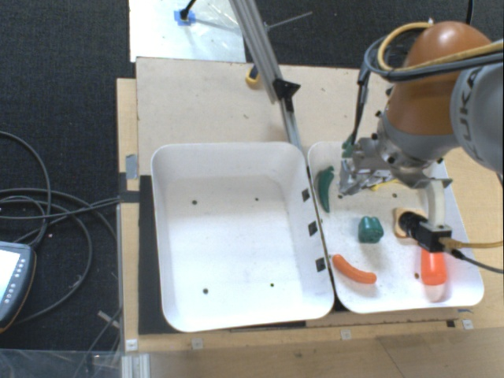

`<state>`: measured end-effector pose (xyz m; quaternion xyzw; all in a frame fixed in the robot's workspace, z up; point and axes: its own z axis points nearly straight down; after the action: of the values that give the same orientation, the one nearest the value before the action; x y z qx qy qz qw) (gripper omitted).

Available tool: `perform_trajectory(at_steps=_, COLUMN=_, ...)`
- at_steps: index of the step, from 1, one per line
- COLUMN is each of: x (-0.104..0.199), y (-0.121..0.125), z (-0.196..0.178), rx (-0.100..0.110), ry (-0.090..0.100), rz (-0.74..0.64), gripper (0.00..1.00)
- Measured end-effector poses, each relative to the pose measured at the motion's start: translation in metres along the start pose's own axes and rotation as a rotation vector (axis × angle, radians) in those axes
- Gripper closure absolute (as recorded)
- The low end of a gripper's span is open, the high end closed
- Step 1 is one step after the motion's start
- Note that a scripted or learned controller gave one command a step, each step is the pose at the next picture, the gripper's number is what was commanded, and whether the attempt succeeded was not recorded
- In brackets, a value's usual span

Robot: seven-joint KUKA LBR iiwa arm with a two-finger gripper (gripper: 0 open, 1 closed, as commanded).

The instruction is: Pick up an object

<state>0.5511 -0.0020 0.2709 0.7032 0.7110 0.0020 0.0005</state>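
I am hovering my gripper (352, 181) over the far-left part of the right bin (465, 286), fingers pointing down; whether they are released or clenched I cannot tell, nothing visibly between them. Nearest target, I judge, is the dark green piece (324, 186), lying just beside my fingertips against the bin's left wall, long axis running far-to-near along that wall, which is crowding a grasp. The teal block (370, 229) is sitting near mid-bin, the orange carrot-like piece (353, 269) by the near-left edge, the orange-and-white object (433, 272) at the near-right corner. The left bin (169, 160) is lying alongside.
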Motion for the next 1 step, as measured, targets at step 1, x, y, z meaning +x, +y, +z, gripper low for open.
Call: perform_trajectory(at_steps=1, x=0.0523, y=0.0175, z=0.0007, rx=0.000, ry=0.000, rz=0.000, gripper=1.00)
